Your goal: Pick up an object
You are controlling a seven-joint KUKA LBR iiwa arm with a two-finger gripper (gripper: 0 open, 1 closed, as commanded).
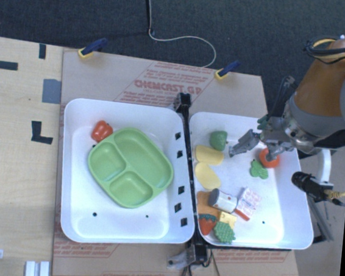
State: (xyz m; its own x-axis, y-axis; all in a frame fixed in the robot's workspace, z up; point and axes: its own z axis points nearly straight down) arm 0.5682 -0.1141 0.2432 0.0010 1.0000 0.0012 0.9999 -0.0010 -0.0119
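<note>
1. Your gripper [258, 146] hangs over the right bin [285, 229], near its upper right part, with its two fingers spread wide and nothing between them.
2. One finger [242, 143] points toward 8 o'clock; the other ends just above a red-orange toy [269, 159]. You cannot tell whether it touches the toy.
3. At 6 o'clock of that toy, touching it, lies a small green piece [258, 170].
4. At 9 o'clock of the gripper you see a dark green lump [218, 139], and just below it two pale yellow pieces [208, 155] and [207, 176].
5. Toward 7 o'clock of the gripper, near the bin's lower left, lie a grey and white cylinder [221, 199], a white card with red print [249, 203], an orange piece [204, 201], a yellow cube [227, 220] and a knobbly green toy [224, 232], packed close together.
6. The left bin [76, 155] holds a green divided plate [130, 166], tilted to the bin's walls, with a red toy [101, 130] at its 10 o'clock, just beside the rim.
7. Both bins sit on a cardboard sheet [166, 84] held at its far edge by two clamps [92, 47] and [227, 68].
</note>
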